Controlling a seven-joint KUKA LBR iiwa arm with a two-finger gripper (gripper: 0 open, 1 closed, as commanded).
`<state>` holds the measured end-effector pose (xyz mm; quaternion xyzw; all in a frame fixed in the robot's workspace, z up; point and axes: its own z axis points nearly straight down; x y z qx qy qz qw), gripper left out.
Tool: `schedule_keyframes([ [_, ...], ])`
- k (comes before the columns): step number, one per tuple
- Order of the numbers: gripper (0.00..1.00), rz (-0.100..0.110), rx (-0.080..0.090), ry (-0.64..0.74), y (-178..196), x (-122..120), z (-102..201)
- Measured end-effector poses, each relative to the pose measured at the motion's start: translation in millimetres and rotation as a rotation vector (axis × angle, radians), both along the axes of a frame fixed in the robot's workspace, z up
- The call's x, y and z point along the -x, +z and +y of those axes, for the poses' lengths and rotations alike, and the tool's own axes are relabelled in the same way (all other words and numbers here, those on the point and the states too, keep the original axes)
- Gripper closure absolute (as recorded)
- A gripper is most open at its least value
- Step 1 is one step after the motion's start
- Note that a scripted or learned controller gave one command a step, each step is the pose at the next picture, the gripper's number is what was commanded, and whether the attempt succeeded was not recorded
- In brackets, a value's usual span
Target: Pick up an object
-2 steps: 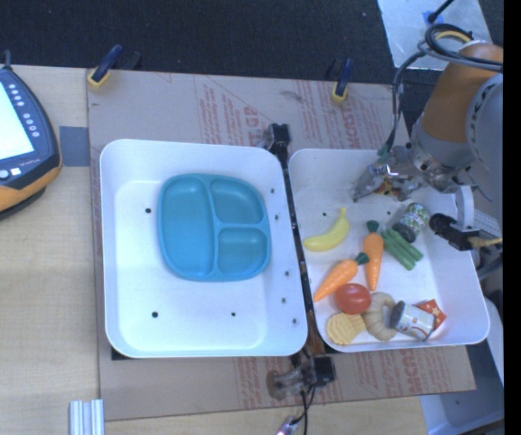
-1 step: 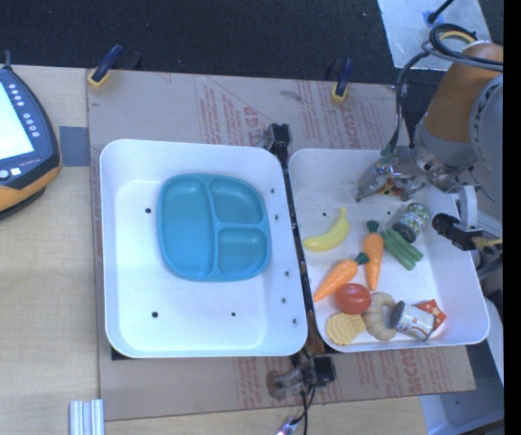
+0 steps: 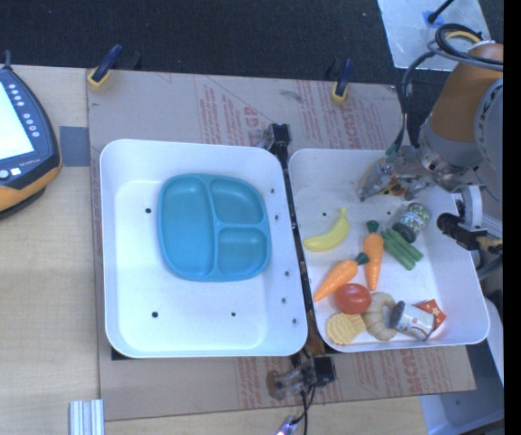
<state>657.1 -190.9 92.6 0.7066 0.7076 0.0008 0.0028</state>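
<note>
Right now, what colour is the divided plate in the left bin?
Light blue; the divided plate shows clearly in the camera view.

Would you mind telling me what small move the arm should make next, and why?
Probably a short move toward the near side of the right bin, then down. The claw sits above bare floor at that bin's far side, while the banana, carrots and tomato lie closer to the camera.

A yellow banana (image 3: 327, 232) is lying curved below and left of the hand (image 3: 391, 181). Two orange carrots (image 3: 373, 254) (image 3: 336, 278) are resting farther below it, with a red tomato (image 3: 353, 298) sitting beneath them, farthest from the hand.
</note>
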Motion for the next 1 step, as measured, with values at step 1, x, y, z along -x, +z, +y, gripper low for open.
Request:
schedule_keyframes([
  [1, 0.0, -0.001, 0.0, 0.0, 0.0, 0.0, -10.4],
])
